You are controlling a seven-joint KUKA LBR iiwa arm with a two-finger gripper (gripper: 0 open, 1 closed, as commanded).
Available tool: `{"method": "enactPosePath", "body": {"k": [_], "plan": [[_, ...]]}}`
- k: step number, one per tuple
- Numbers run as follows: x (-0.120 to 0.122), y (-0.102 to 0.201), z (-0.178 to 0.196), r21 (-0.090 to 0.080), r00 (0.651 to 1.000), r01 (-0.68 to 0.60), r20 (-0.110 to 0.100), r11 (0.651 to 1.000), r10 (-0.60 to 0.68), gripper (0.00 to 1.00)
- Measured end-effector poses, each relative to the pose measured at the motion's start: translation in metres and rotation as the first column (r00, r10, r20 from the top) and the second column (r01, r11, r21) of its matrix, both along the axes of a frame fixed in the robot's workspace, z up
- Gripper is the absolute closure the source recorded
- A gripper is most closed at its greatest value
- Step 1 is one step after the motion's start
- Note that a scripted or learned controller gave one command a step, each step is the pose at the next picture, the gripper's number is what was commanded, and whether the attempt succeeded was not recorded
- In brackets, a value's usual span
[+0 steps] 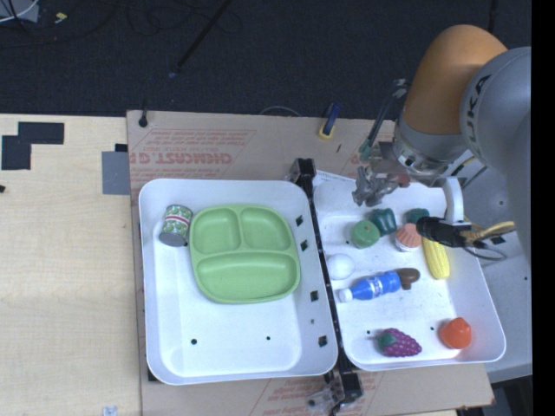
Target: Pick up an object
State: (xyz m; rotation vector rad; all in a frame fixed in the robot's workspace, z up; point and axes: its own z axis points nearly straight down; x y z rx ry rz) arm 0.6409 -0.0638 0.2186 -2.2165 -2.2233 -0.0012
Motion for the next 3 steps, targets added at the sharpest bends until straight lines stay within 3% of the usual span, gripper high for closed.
{"method": "enactPosePath", "body": {"k": [3], "plan": [[0.0031,-0.0023,0.0028,-0.002,1.000,0.003,0.000,1.000,-0.003,1.00]]}}
